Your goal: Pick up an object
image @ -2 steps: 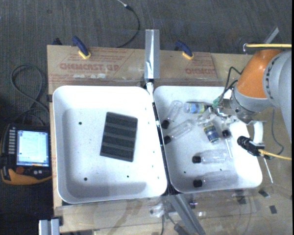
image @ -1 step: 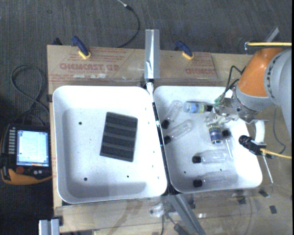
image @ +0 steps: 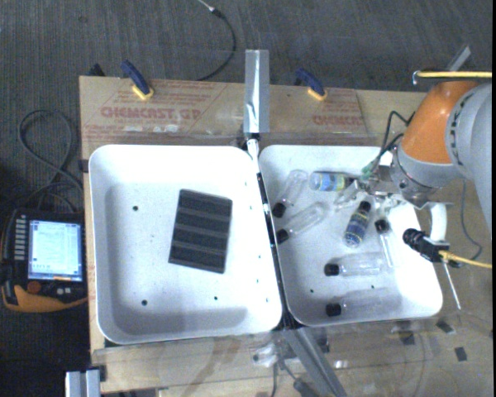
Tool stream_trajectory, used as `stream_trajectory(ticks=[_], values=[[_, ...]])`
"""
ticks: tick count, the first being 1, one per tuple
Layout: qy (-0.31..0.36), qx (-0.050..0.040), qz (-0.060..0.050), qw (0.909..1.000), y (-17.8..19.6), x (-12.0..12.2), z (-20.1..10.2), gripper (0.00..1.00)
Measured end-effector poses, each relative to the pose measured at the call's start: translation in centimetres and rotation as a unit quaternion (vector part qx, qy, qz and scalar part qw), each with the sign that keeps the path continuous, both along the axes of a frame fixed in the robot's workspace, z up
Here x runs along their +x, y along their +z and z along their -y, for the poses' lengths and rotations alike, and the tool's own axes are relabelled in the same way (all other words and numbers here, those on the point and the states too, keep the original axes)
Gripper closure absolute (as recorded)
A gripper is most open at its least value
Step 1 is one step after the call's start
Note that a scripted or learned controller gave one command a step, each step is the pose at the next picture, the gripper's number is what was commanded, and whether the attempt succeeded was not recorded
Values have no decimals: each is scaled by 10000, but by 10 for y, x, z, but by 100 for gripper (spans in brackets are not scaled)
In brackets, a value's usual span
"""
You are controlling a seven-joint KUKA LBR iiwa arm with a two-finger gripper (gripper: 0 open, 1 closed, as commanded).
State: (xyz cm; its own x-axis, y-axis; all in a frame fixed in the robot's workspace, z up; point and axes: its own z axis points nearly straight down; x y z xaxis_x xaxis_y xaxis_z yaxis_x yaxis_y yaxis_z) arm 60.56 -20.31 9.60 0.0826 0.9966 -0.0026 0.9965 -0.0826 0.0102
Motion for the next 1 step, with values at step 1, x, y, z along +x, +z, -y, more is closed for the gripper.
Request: stream_trajectory(ticks=[1], values=[[85,-29,10,10000,-7,-15,-42,0]])
